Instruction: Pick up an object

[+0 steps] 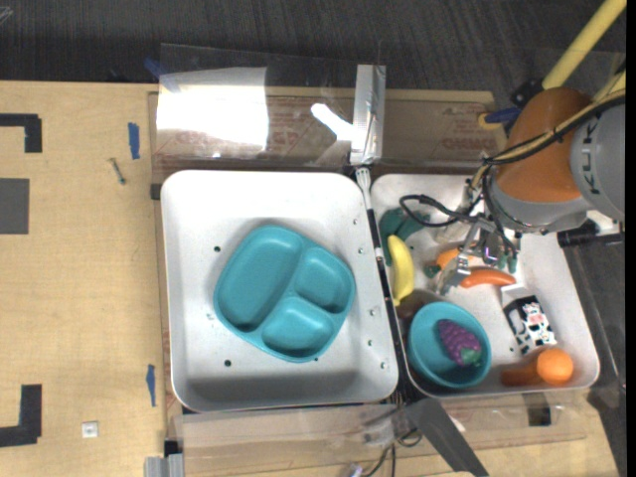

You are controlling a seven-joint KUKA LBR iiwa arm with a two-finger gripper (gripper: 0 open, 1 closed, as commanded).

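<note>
The carrot (pixel 487 279) lies in the right bin (pixel 581 296), about mid-way along it, with its long axis running nearly left to right across the view, the thicker end towards the left. The tool (pixel 459 268) hangs right over that left end, touching or almost touching it, so the carrot stretches out from the tool towards the right, back under the arm (pixel 542 162). That is what the next move hangs on, to my eye: the closing direction would need to cross the carrot's short width, not run along its length.

Whether the tool's two parts stand apart or together I cannot tell; cables and the wrist crowd the spot, and nothing is plainly gripped.

Just left of the tool lies a banana (pixel 400 266), upright in the view, along the bin's left wall. Below it sits a teal bowl (pixel 425 351) with purple grapes (pixel 460 342) inside. Further right are a small black-and-white toy (pixel 531 324) and an orange (pixel 556 366) near the corner. The left bin (pixel 189 266) holds a teal divided plate (pixel 285 291), well apart from all this.
</note>
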